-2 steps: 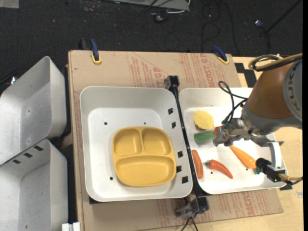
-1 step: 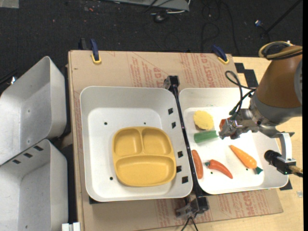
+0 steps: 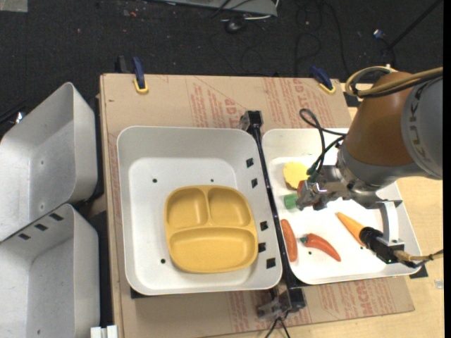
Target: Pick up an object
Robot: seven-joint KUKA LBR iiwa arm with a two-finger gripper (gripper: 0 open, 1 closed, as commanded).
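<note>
One yellow piece (image 3: 294, 172) lies just beside the pincer (image 3: 309, 194), whose grip cannot be told.

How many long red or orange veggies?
3, in the right white bin: an orange-red stick by its left wall, a red pepper beside it, an orange carrot further right. The grey arm may hide more.

**Right bin's cramped, left bin is mostly tray**

The arm (image 3: 387, 136) hangs over the upper half of the right bin (image 3: 338, 276), with the gripper (image 3: 309, 195) low beside a yellow piece (image 3: 293, 172) and a small green bit (image 3: 289, 201). Lower down, an orange stick (image 3: 288, 239) hugs the left wall, with a red pepper (image 3: 323, 246) just beside it and a carrot (image 3: 349, 222) nearby. There's bare floor below the pepper. In the left bin (image 3: 134, 189), a yellow tray (image 3: 210, 229) takes the middle, and the widest open strip is along the top.
</note>
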